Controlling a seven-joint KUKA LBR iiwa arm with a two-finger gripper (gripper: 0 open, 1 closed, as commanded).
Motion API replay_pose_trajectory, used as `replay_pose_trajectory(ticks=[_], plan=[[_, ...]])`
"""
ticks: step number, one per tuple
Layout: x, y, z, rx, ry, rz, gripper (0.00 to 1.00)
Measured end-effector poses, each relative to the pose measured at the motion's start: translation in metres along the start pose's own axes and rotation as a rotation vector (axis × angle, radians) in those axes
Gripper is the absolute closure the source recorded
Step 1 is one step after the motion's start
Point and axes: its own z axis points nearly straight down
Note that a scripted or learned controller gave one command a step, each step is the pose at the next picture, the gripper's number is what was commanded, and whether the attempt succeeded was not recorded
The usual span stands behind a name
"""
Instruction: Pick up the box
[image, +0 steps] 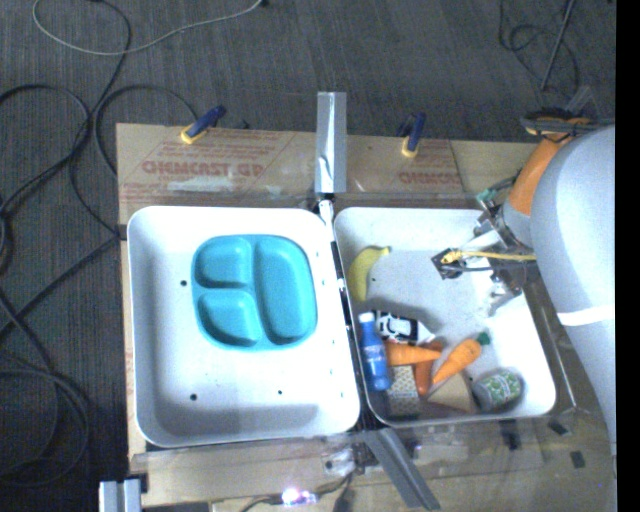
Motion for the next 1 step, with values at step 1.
replay_pose_trajectory(ticks=[1], plan=[[0.0295,0.0137,0.0014,0.006,-0.021,0.115,0.0]])
